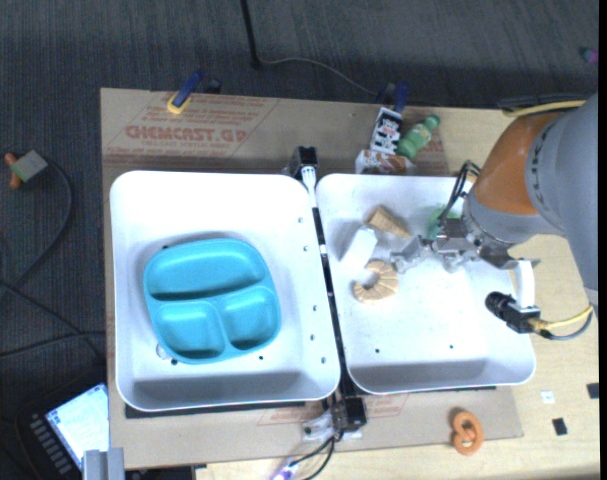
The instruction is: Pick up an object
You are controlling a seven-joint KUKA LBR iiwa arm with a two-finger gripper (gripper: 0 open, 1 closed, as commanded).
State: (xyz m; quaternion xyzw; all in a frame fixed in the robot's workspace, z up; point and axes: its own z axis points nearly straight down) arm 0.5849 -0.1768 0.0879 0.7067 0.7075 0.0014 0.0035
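White plastic bins side by side on the bench: the left bin carries a blue divided tray, the right bin carries the loose stuff I can go for. My gripper is low over the right bin, reaching in from the right with the orange-banded wrist behind it, tip pointing left toward the cluster of pieces near the bin's left half. Fingers: too blurred and small to say whether they're spread or pressed together, and I see nothing between them, so I'm not claiming a hold. Candidates: a tan wooden block toward the back, a white block just left of it, and a tan croissant-shaped toy nearer the front. The croissant sits just beside my tip, possibly touching, I can't tell which. All three lie loose on the bin floor, away from the walls, which probably leaves room for a finger on either side. My read: this is the approach or closing step, pick not done. The croissant looks the likeliest target given where the tip points. Risk as I judge it: the curved shape could roll or squirt out sideways on closing, and the white block is near enough to get nudged. Tray in the left bin is not in play from this pose.
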